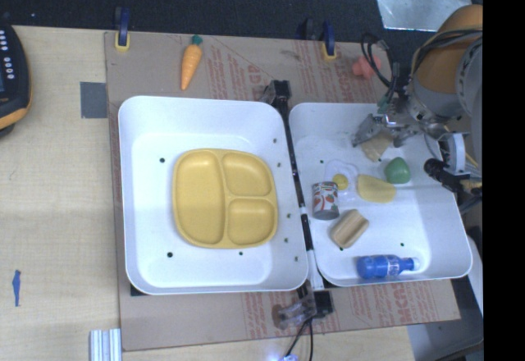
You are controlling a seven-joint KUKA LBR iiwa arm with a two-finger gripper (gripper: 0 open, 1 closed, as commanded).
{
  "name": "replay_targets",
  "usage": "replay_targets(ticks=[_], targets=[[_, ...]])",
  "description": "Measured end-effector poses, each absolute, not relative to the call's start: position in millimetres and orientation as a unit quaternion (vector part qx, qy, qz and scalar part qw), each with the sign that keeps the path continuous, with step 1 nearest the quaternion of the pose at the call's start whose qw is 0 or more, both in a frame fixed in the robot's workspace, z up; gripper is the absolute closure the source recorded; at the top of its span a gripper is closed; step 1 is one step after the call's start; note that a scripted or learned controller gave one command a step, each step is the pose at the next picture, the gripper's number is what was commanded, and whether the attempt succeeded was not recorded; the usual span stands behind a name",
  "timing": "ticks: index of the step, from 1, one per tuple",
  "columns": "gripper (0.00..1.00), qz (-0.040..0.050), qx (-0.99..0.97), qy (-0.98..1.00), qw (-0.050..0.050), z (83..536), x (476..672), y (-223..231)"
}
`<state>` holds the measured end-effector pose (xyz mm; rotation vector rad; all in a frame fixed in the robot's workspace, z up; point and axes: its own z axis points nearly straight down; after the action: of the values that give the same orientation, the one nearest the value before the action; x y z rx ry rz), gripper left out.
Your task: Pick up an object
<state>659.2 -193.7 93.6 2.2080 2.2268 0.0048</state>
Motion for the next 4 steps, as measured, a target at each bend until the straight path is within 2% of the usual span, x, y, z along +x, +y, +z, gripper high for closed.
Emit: replay_targets(ticks=[1,2,3,4], targets=[[1.0,-0.003,0.704,0.71,-0.003,103.8,654.2,-195.3],[1.0,0.0012,0.704,0.71,0.0,197.0,628.4,-117.7],[0.0,-0.001,0.705,0.709,-0.001,192.0,628.3,-121.9],[0.0,-0.0043,0.706,0.708,-0.005,107.3,580.3,-121.0]])
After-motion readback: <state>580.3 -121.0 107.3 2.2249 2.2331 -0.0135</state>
